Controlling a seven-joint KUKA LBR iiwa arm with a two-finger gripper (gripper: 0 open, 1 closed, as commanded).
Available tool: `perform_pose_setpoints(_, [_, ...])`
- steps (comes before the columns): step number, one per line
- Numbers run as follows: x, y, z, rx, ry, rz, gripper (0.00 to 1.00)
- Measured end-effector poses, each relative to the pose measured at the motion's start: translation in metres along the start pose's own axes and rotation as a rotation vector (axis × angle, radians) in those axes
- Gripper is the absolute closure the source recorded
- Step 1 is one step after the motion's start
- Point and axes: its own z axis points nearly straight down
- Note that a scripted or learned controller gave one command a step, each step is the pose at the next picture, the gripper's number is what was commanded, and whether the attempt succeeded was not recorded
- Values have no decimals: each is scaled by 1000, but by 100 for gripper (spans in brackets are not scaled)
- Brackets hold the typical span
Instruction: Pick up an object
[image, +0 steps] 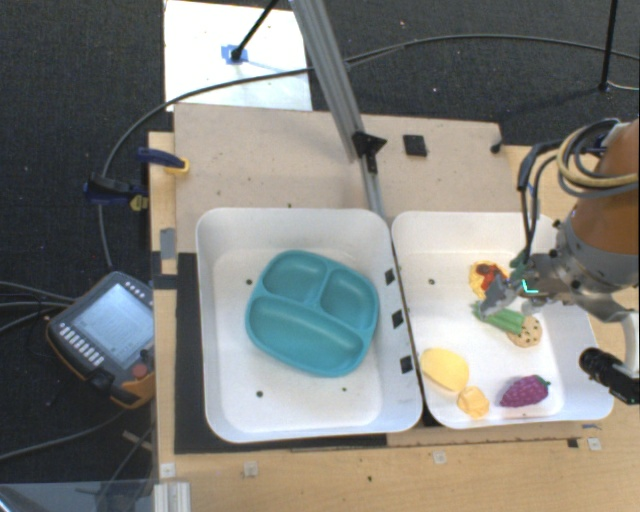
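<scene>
One fixed camera sits high above the bench (300, 150); it looks down at a slant, far enough to take in both bins, left (215, 330) and right (440, 240).

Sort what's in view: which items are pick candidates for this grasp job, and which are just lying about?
Job-relevant:
- two-finger gripper
- right white bin
- green toy vegetable
- round brown cookie
- red-and-yellow toy food
- yellow lemon-shaped toy
- small orange-yellow piece
- purple grape bunch

Lying about:
- teal divided plastic plate in left white bin
- grey teach pendant
- blue-and-yellow clamp

The arm (600, 215) is running off the right edge; the claw (497, 297) is hiding part of the green toy (508, 321).
</scene>
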Motion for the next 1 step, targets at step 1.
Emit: perform_pose_setpoints(1, [0,0,-1,-2,0,0,0])
